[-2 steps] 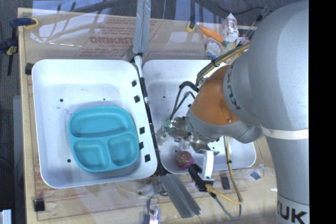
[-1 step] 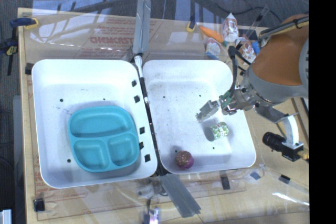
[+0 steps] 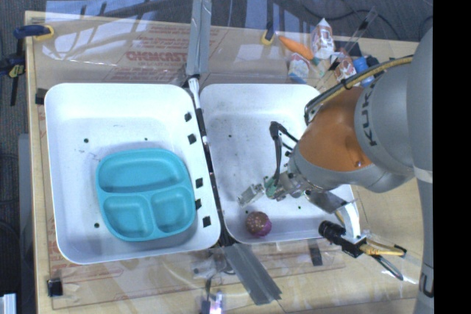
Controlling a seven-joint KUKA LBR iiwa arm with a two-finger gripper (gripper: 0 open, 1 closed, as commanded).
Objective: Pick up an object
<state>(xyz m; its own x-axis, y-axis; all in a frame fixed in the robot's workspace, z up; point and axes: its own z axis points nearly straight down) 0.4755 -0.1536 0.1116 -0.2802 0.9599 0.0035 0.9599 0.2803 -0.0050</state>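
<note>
A small dark red, round object [image 3: 257, 223] lies near the front edge of the right bin [image 3: 243, 110]. My gripper [image 3: 250, 194] reaches into that bin from the right and hangs low over its floor. It sits just above and slightly left of the round object and looks apart from it. Nothing shows in the gripper. The grey arm with its orange band [image 3: 335, 143] covers the right part of this bin.
A teal three-compartment tray [image 3: 145, 193] lies in the left bin [image 3: 73, 114]. Several small items, one of them orange [image 3: 296, 47], sit on the bench behind the right bin. A metal divider [image 3: 197, 40] runs between the bins.
</note>
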